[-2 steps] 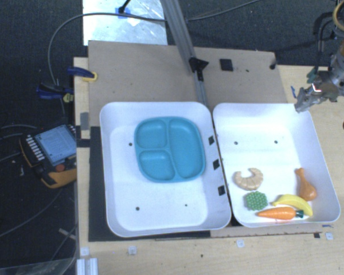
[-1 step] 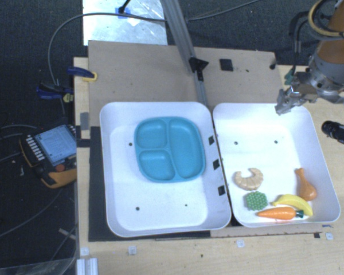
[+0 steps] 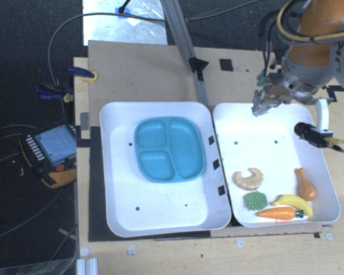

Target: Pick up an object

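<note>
Over the right bin's (image 3: 275,130) far rim, your claw (image 3: 262,106) hangs high; its state cannot be told. Stock, all unpicked, at the bin's near end: croissant (image 3: 249,179), green piece (image 3: 255,200), carrot (image 3: 276,213), banana (image 3: 294,202), drumstick (image 3: 305,184). Whole pick remains, by my judgement.

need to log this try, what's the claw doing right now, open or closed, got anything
claw: cannot be told; it hangs above the far edge of the right bin, away from the toy food.
</note>
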Robot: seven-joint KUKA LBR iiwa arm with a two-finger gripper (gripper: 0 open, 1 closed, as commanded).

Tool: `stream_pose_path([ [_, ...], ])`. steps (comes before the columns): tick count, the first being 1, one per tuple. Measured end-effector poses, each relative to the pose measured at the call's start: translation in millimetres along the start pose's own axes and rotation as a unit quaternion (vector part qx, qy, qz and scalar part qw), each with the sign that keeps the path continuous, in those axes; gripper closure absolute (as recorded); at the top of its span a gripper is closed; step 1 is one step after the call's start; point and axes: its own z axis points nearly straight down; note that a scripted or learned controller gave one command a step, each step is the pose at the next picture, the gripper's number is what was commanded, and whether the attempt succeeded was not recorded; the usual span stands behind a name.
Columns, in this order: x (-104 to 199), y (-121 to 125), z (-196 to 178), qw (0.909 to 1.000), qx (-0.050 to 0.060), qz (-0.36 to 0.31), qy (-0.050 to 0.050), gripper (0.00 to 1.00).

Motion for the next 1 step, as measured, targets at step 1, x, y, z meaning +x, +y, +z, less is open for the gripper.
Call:
stream_pose_path([
  [1,51.5,-16.7,2.5,1.0,0.001,0.001,0.0,1.0],
])
